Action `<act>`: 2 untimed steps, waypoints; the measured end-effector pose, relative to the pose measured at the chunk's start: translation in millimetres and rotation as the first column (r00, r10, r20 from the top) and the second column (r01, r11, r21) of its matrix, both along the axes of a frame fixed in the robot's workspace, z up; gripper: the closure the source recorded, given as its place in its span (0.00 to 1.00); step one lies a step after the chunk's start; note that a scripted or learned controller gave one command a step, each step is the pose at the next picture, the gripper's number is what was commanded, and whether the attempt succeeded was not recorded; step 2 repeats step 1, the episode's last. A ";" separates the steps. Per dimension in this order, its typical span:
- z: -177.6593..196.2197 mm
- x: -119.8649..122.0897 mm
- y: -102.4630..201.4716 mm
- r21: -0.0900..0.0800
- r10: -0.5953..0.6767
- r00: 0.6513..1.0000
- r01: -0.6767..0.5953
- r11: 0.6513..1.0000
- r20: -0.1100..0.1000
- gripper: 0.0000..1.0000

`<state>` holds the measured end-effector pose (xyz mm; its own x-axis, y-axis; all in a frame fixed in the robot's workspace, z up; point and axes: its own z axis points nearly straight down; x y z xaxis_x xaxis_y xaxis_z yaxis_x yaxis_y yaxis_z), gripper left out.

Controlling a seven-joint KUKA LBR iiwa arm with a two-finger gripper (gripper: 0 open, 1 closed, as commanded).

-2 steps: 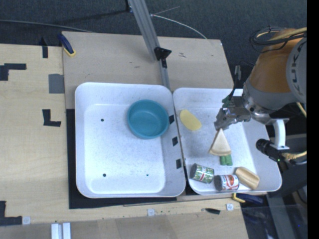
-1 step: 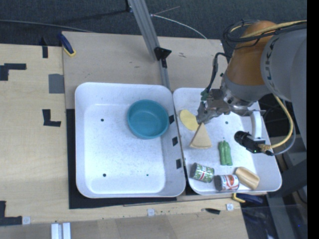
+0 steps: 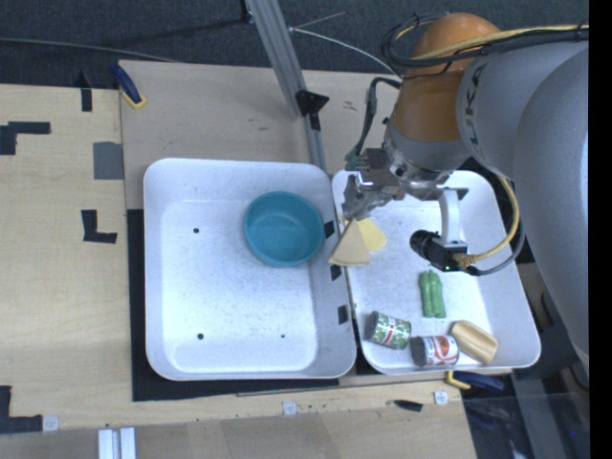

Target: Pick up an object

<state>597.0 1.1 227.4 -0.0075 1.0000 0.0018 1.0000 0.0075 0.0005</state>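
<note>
My gripper hangs over the left rim of the right bin, fingers pointing down. A pale yellow wedge sits with its top tucked between the fingertips; the fingers look shut on it. The wedge overlaps the divide between the two bins and seems raised above the rim. A blue bowl stands upright in the upper middle of the left bin, a short way left of the wedge.
The right bin's near end holds a green stick-shaped object, a green can on its side, a red-and-white can and a tan roll. A slanted metal pole rises behind the bins.
</note>
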 end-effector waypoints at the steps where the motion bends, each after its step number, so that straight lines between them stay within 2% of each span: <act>1: 0.9 24.4 57.3 0.000 0.000 1.000 0.000 1.000 -0.001 1.00; 2: 0.9 24.4 57.3 0.000 0.000 1.000 0.000 1.000 -0.001 1.00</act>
